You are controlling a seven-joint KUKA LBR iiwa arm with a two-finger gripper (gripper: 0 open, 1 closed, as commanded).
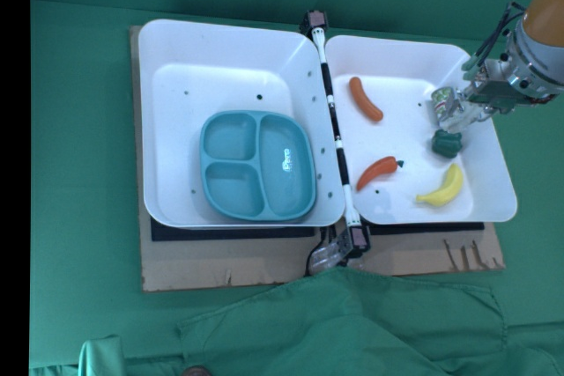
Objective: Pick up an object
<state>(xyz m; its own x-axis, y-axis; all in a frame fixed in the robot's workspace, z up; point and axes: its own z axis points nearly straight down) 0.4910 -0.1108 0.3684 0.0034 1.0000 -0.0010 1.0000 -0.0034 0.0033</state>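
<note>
Camera view: the dark green object point(447, 143), apparently a toy pepper, lies in the right bin point(493, 198) near its right wall, with the gripper point(449, 108) just above it. Whether the pincer is open or closed, or holds anything, cannot be determined. The banana point(442, 188) lies just below the green object, the red pepper point(377, 172) and sausage point(365, 99) to its left. Risk: an off-centre descent may push the object against the wall instead of grasping it.

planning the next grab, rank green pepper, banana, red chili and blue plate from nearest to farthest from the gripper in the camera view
From the gripper:
1. green pepper, just below it in the right bin
2. banana, near that bin's front right corner
3. red chili, toward the divider between the bins
4. blue plate, over in the left bin
</note>
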